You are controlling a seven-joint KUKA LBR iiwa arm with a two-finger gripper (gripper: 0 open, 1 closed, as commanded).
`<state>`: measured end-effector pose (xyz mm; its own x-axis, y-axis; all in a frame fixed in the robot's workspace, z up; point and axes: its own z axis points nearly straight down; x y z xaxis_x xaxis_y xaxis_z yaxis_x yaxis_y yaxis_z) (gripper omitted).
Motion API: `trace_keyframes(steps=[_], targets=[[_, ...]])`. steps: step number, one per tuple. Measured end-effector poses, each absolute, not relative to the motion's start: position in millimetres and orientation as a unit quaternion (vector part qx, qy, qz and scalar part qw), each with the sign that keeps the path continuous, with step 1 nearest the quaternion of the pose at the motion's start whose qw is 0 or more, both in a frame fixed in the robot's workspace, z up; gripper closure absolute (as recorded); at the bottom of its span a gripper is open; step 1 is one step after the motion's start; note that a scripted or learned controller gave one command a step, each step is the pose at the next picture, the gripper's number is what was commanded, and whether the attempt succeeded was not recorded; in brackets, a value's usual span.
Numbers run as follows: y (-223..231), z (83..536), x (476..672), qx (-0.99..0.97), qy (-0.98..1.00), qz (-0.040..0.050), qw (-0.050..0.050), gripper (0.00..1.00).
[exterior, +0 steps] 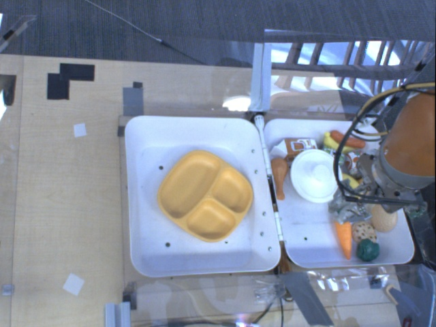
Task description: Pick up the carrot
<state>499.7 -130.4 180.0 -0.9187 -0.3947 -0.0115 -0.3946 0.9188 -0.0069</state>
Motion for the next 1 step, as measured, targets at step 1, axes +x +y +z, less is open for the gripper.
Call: trace_keyframes(steps=[1], targets=[[-87.8,250.4,509.1,-0.408,0.913,-0.0027,0.006,1.0]])
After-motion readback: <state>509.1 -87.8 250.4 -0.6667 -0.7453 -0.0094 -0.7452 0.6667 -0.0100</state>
